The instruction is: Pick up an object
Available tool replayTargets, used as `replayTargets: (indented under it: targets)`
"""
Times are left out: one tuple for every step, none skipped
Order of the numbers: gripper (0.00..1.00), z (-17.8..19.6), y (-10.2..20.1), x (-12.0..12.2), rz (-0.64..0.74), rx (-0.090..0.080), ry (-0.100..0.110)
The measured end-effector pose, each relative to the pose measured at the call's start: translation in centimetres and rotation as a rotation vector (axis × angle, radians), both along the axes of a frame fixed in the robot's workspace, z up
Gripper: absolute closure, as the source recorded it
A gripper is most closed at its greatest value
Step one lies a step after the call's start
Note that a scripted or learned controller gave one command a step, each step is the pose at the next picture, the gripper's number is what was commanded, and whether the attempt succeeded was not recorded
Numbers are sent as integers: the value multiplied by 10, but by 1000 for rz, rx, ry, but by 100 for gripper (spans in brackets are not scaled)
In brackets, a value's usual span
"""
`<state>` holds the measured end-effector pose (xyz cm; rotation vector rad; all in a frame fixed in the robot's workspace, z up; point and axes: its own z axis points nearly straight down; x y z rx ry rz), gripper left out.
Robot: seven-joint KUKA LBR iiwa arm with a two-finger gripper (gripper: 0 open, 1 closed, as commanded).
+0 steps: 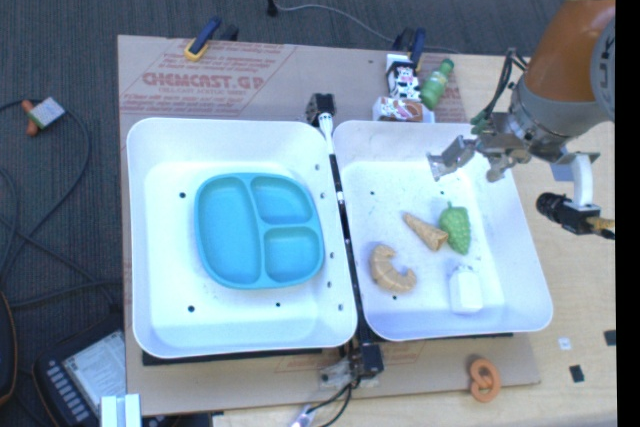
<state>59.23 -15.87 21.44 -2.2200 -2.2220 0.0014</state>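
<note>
Since the task names no particular object, any of the four things in the right bin [520, 245] could serve, and all four lie on its floor, so by the look of it nothing has been lifted yet. The green piece [457, 227] lies nearest the arm's side, its long axis running roughly up and down the view, the narrower end toward the far rim. Touching or just beside it on its left is a tan cone-like piece [427, 231], whose long axis slants from upper left to lower right, though which end is the tip is hard to tell. Nearer the front lies a tan curved piece [391, 269], bent like a crescent with its opening toward the lower right, and just beside that, below the green piece, a small white block [464, 288] stands with its long axis near vertical in the view. The gripper [478, 153] hangs over the far part of the same bin, apart from all four things, and its jaws appear spread with nothing between them. What is left, I judge, is the whole grasp: come down over one piece, close, and raise it. In the left bin [160, 315] rests a blue divided plate [260, 229], and both bins sit side by side on the surface [150, 75].
</note>
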Motion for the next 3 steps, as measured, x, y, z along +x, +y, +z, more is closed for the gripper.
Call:
replayTargets:
  targets:
    - [0,-127,29,18,0,-1,-8]
    - [0,-127,20,-51,-2,-3,-8]
    - [100,-117,19,-51,-3,-5,-11]
